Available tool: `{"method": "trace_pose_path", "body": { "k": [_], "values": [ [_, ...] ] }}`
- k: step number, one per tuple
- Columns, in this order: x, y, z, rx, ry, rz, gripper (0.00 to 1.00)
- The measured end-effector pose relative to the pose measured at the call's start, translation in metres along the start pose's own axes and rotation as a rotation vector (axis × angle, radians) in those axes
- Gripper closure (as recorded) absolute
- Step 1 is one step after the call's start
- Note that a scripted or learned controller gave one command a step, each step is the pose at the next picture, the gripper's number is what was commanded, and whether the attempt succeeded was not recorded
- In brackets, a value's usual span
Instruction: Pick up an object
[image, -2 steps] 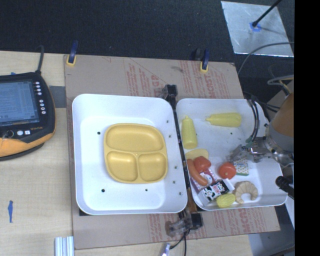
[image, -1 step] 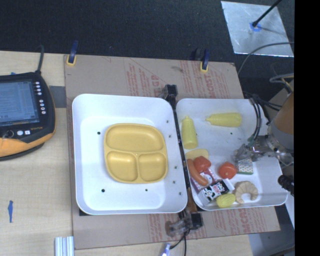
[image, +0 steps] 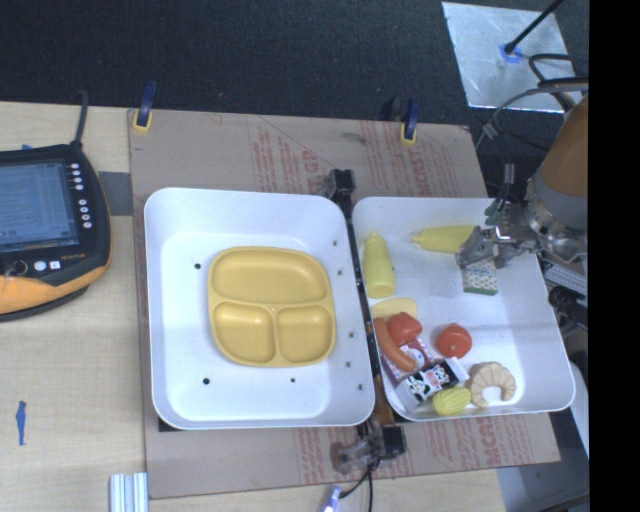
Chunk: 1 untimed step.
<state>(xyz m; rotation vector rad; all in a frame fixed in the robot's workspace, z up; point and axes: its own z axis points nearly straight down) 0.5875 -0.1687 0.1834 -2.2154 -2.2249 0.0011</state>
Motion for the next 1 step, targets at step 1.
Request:
{"method": "trace_pose_path", "body": {
  "k": [1],
  "values": [
    [0.0663, 0.0504, -0.0094, 0.001, 0.001, 0.000, 1.00]
  ]
}}
